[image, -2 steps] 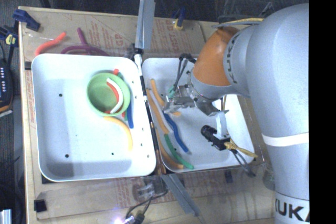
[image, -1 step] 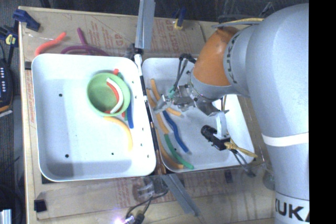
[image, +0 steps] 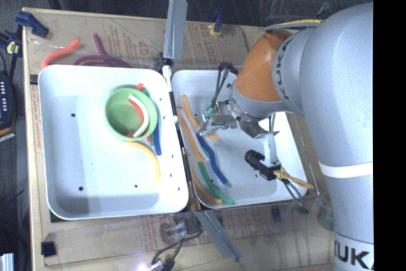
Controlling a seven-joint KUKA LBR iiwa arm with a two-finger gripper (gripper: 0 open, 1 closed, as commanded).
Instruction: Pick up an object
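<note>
Blue strip [image: 214, 165], has the claw [image: 212, 124] got it yet? asks Mia.

Not that I can see, says Ben. The strip lies flat on the floor of the right bin [image: 244, 186]. Its top end is right under the claw and the rest runs away toward the front of the bin. Nothing is lifted. I think the grab is only starting, so the grabbing and the lifting are both left to do.

Is the claw spread or pressed together?

I cannot tell. It is low in the bin and the big arm is in the way.

Is there room to move?

Not much on one side. A tan strip [image: 192, 127] lies just beside the claw, between it and the wall next to the left bin [image: 82, 168]. That wall is near, so I think a push that way could bump it. A green strip [image: 219, 190] lies beside the far end of the blue one, so they might catch on each other.

And the other side?

Bare white floor there, and straight up looks free. The green bowl [image: 130, 112] is well apart from the claw, over the wall.
</note>
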